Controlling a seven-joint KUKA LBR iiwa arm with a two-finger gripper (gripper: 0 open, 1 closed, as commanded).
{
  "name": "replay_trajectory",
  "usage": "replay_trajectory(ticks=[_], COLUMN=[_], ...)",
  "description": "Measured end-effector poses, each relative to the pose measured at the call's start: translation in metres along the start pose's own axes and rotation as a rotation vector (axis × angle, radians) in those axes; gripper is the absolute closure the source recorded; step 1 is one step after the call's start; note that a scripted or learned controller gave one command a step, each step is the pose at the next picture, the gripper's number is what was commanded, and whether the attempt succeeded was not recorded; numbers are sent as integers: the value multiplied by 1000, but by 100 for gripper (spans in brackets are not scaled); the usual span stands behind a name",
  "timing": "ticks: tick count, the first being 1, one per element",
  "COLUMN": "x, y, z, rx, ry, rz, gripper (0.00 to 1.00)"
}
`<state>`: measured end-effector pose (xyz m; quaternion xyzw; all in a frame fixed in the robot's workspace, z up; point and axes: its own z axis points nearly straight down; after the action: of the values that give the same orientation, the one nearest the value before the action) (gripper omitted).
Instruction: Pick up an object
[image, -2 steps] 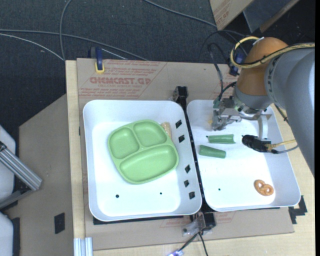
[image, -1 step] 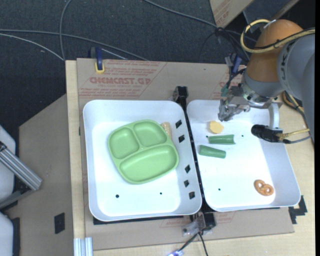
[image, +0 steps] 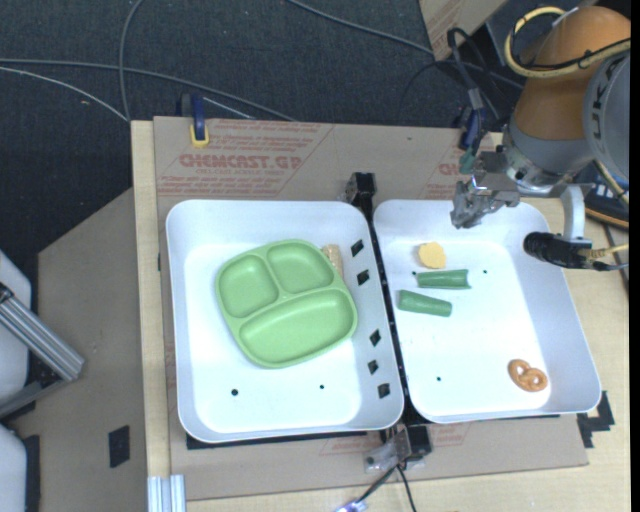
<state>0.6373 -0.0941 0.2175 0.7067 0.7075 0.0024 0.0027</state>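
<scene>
Gripper (image: 470, 212) hangs over right bin's (image: 560, 330) far edge, holding nothing; finger state: can't tell. Nearest pick: yellow piece (image: 431, 255), just below-left. Drop straight over it, centre before closing.

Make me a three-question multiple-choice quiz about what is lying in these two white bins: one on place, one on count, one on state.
1. Where is the green divided plate?
A. left bin
B. right bin
C. off the bench

2. How many green sticks lie in the right bin?
A. one
B. two
C. four

3. The pretzel is:
A. between the gripper's tips
B. on the plate
C. lying alone near the bin's front corner

Answers: 1 A, it sits in the left bin. 2 B, two sticks lie below the yellow piece. 3 C, the gripper hovers far from it.
</scene>
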Motion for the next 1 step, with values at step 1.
replay_trajectory(ticks=[1], x=[0], y=[1], z=[-28], rx=[2], ry=[0], rz=[0], gripper=[100])
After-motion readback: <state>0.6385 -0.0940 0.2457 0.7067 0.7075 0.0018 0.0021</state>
